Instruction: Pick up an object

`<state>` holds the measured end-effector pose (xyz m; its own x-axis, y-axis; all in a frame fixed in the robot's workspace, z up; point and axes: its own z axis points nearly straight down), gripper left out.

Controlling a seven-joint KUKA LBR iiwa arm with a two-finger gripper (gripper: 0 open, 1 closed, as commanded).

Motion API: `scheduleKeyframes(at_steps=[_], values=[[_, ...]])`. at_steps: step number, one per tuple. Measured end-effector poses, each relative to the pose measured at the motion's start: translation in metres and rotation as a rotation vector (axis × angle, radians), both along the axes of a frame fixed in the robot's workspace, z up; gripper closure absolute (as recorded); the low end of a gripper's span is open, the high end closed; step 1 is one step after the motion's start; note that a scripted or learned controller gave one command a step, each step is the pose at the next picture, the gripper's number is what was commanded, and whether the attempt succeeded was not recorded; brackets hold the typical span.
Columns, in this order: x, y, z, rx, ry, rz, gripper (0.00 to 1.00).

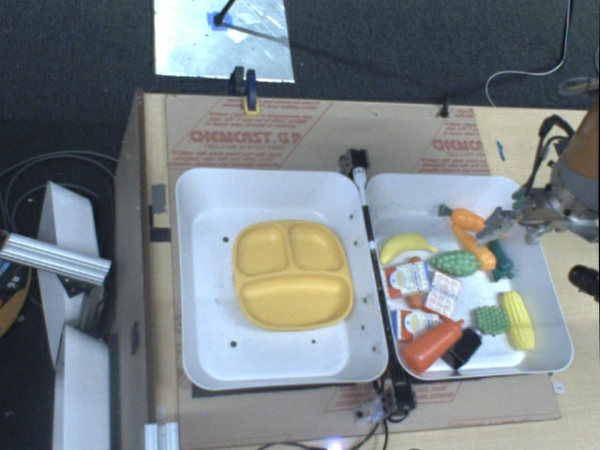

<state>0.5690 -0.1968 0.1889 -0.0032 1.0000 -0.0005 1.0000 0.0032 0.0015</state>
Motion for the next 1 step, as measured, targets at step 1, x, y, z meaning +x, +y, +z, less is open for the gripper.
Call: scheduleKeyframes(at_steps=[1], values=[[0.0767, 0.0515, -0.1058, 0.002, 0.004, -0.001, 0.00]])
